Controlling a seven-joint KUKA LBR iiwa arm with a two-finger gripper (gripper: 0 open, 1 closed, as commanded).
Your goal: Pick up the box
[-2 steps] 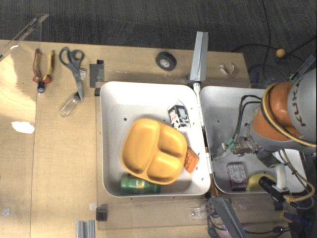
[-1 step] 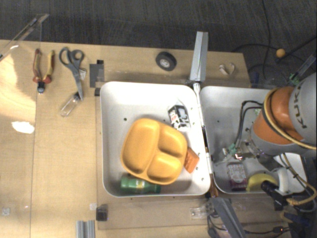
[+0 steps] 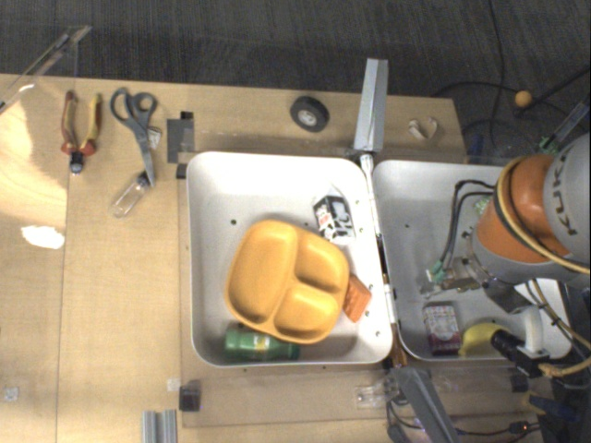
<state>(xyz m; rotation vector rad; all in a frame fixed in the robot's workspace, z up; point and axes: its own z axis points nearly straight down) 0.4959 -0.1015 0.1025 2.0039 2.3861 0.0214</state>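
We can read no text, brand or number with certainty. On the arm (image 3: 554,201), at the right edge above the orange band, we see some dark letters on the grey part, but they are cut off and too blurred for us to read. A small black and white packet (image 3: 332,217) near the far right corner of the left bin (image 3: 208,247) carries a print, too small to make out. A purple packet (image 3: 441,327) at the near edge of the right bin (image 3: 406,192) has a pale label, also not legible. The green can (image 3: 259,344) at the near edge of the left bin shows a label that we cannot read.
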